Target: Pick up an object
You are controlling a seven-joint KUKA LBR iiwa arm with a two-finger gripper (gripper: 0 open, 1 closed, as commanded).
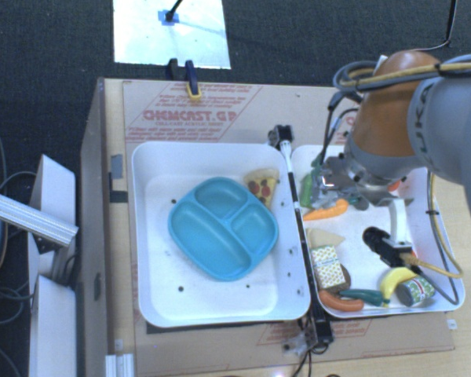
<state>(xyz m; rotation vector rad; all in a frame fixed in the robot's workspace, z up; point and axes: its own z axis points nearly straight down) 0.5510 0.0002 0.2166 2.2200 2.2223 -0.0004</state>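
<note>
Frontmost hot dog (341, 303) along right bin's (446, 314) near edge left alone; claw (330, 185), finger state indeterminable, low over carrot (327, 209) by left wall; recommend descending squarely astride carrot, clear of green vegetable (306, 190) at dividing rim.

Bins (153, 210): white moulded plastic, smooth, faintly glossy.
Divided plate (222, 228): light blue plastic, smooth, with a soft sheen.
Bench top (220, 112): brown protective paper, matt, printed in red lettering.
Arm (447, 132): grey painted casing, smooth satin finish; the orange band (388, 108) glossy, catching light.
Toy carrot (327, 209): orange plastic, shiny.
Banana (396, 280): yellow plastic, glossy.
Small can (416, 291): metal-looking, with a printed paper-like label.
Floor (47, 45): dark, rough, carpet-like weave.
</note>
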